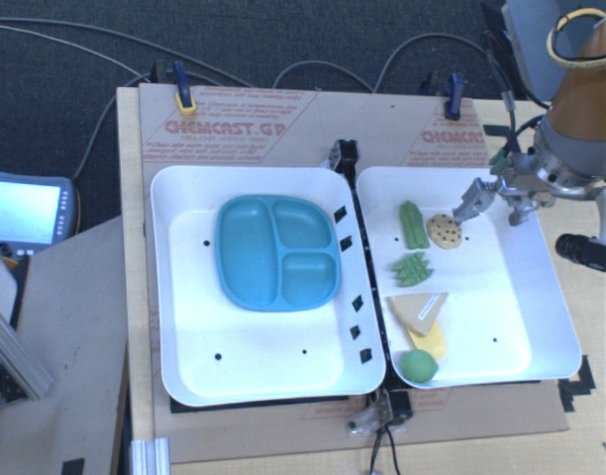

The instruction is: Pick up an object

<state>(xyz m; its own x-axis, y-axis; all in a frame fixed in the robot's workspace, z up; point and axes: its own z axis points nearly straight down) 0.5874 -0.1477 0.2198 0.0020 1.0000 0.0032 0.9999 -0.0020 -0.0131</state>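
The right bin (521, 305) holds several toy foods along its left side: a long green pickle (413, 225), a speckled round cookie (444, 232), a green leafy piece (412, 268), a pale wedge (420, 311) on a yellow piece (434, 343), and a green ball (418, 366). My gripper (494, 208) hangs over the bin's upper right part, open, with nothing between its fingers. Its left finger (471, 203) is just right of and above the cookie.
The left bin (184, 295) carries a blue divided plate (279, 252). A black divider with clips (354, 265) runs between the bins. The grey arm with its orange band (580, 97) comes in from the upper right. Cables lie behind the bench.
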